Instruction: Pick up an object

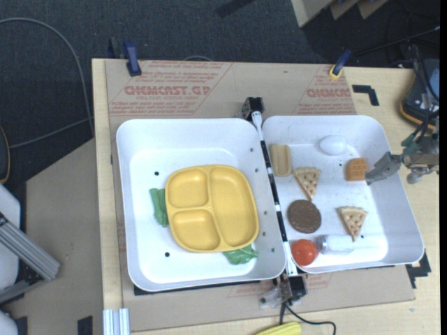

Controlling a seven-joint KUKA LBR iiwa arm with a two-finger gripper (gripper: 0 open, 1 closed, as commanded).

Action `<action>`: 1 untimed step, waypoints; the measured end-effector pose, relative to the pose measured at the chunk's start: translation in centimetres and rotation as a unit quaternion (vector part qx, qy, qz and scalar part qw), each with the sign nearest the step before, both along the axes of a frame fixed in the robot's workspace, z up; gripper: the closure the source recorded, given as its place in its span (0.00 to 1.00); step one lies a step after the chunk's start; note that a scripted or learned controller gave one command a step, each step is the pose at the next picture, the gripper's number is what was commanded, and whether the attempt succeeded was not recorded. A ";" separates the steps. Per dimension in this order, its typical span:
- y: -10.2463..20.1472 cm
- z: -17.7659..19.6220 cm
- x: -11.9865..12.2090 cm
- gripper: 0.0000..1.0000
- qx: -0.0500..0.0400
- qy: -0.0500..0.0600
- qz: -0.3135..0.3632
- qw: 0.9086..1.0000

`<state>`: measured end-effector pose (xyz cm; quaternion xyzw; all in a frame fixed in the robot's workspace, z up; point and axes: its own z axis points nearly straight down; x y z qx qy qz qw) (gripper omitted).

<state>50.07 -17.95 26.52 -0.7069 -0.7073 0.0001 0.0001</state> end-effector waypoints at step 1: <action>-2.8 -9.5 2.8 0.00 0.000 0.000 0.000 1.000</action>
